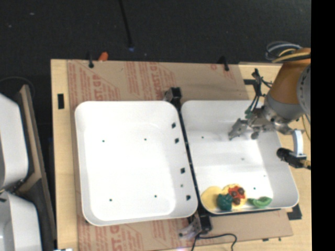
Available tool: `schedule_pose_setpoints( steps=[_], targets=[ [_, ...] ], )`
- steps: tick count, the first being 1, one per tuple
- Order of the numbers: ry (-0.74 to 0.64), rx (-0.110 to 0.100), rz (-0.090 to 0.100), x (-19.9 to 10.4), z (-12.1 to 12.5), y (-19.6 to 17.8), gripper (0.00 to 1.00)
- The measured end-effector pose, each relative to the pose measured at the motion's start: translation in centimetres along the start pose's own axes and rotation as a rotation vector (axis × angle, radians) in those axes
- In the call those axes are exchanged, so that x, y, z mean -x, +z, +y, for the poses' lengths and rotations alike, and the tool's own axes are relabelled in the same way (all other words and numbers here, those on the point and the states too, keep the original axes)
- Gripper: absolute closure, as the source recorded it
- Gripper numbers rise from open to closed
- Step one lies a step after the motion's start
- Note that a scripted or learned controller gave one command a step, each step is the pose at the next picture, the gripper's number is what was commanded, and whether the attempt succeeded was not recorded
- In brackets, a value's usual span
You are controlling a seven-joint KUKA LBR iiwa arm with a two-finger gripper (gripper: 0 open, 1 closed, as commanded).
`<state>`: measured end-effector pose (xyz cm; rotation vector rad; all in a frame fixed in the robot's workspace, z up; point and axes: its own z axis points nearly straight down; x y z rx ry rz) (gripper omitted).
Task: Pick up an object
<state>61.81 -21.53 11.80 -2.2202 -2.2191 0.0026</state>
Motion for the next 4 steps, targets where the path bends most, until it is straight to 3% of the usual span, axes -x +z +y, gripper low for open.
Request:
schedule_pose_setpoints(
  steps=[1, 3, 4],
  targets=[
    [0.000, 0.006, -0.002, 0.1, 0.1, -1.3, 1.00],
    [-0.001, 0.009, -0.002, 0.4, 0.6, -13.3, 1.00],
    [0.000, 0.008, -0.002, 0.5, 0.6, -17.5, 1.00]
  ],
)
